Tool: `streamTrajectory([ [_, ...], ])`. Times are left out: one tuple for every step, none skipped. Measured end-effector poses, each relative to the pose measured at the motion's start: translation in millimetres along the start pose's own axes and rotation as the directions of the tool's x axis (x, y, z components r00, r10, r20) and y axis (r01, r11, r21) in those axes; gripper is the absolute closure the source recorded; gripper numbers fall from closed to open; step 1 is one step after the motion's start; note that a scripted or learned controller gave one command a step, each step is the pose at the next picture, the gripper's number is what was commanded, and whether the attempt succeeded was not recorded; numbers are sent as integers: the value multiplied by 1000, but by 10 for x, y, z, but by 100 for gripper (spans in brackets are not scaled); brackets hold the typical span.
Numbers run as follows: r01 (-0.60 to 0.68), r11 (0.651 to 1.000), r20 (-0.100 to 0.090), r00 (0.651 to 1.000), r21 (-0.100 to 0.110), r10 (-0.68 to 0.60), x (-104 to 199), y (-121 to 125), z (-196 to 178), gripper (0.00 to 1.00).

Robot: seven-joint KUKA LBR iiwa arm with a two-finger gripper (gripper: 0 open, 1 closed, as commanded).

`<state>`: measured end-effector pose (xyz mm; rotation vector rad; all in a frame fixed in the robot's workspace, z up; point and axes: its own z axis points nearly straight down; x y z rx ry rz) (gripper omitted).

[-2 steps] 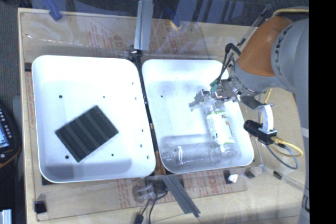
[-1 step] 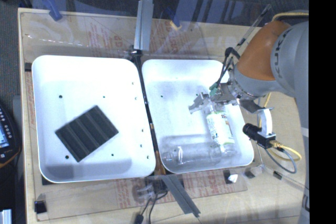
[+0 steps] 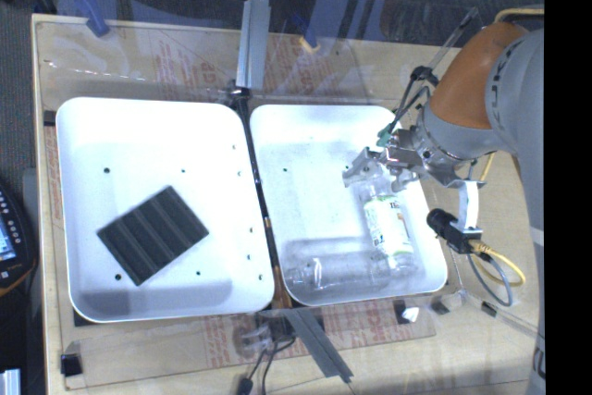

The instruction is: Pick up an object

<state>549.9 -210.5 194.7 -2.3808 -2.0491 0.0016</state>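
Gripper (image 3: 370,173) and wrist hang low over the right bin (image 3: 305,129), in its right half, with the grey arm (image 3: 504,102) and its orange band reaching in from the right edge of the camera view. How the gripper is set cannot be told: its metal end merges with the top of the object beneath it, and nothing can be seen clamped in it.

Directly under and just below the gripper lies a white tube-like bottle with a green label (image 3: 387,228), stretched roughly lengthwise toward the near wall of the bin. Its upper end sits at the gripper, touching or almost touching; which of the two cannot be told. Its lower end rests against a clear plastic bottle (image 3: 338,270), which lies on its side along the near wall of the same bin, running left to right. The clear bottle is near the gripper but apart from it.

Across the divider, the left bin (image 3: 139,129) holds a dark ribbed rectangular block (image 3: 153,234), lying flat and turned at a slant in the near half, well apart from the gripper.
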Motion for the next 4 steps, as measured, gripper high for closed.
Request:
streamTrajectory([
  [181, 983, -2, 983, 4, -181, 654, 166, 311, 0],
  [4, 1000, 0, 1000, 2, -4, 169, 79, 229, 0],
  [-22, 1000, -1, 1000, 4, 22, 75, 42, 301, 0],
  [38, 999, -1, 999, 0, -38, 61, -153, -312, 0],
])
